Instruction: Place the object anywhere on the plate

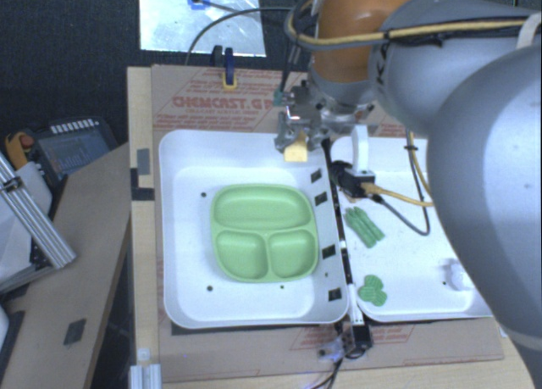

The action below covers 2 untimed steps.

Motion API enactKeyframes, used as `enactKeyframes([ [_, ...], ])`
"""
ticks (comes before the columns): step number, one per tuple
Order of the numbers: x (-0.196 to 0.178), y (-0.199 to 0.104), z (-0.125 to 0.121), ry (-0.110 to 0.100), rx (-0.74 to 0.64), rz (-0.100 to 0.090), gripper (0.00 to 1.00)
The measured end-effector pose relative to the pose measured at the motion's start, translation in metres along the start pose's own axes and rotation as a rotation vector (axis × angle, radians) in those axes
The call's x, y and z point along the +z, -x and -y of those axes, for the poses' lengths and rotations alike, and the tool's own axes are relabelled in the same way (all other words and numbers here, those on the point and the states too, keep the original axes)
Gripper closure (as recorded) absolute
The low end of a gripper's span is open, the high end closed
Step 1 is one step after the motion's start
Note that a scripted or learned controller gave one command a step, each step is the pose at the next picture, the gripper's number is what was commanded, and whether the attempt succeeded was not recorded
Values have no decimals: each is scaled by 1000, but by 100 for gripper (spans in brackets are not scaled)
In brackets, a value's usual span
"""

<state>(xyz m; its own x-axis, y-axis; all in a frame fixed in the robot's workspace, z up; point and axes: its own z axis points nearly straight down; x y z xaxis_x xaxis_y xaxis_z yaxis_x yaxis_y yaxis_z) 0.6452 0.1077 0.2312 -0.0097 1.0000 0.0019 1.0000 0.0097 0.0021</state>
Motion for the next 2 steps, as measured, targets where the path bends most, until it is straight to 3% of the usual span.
enactKeyframes([
  [1, -3, -59, -10, 2, 1, 0, 100],
  [2, -3, -56, -10, 0, 5, 1, 0],
])
